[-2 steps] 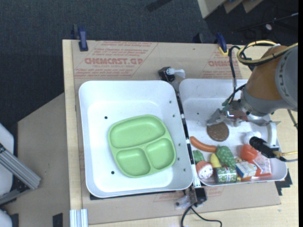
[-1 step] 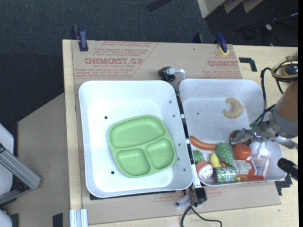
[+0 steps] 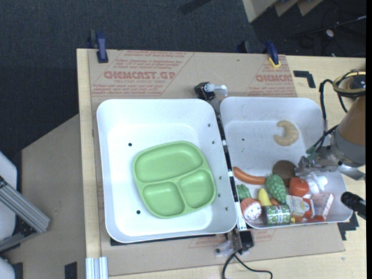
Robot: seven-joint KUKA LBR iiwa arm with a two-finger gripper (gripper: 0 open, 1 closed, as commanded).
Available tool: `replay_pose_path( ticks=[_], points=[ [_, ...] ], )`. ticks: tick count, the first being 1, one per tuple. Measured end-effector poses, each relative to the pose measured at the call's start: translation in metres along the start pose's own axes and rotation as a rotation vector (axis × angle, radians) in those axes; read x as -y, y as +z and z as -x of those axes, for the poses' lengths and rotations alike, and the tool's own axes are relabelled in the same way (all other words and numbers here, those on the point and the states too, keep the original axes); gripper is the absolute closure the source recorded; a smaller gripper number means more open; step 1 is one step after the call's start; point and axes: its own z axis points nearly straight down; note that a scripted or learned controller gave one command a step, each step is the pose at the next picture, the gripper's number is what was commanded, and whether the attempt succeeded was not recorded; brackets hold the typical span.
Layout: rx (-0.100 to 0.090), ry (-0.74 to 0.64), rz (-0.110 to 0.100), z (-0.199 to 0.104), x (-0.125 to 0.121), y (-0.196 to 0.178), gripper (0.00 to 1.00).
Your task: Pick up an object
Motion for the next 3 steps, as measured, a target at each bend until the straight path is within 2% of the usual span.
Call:
replay_pose_path(
  ticks=[1,2,3],
  points=[
    [0.0,-0.006,0.004,-0.038,0.02,-0.087,1.0],
    [0.001,-0.008,0.007,-0.048,-0.068,-0.109,1.0],
    [-0.001,-0.003,-0.002,-0.047,-0.064,-0.107,0.0]
  ],
)
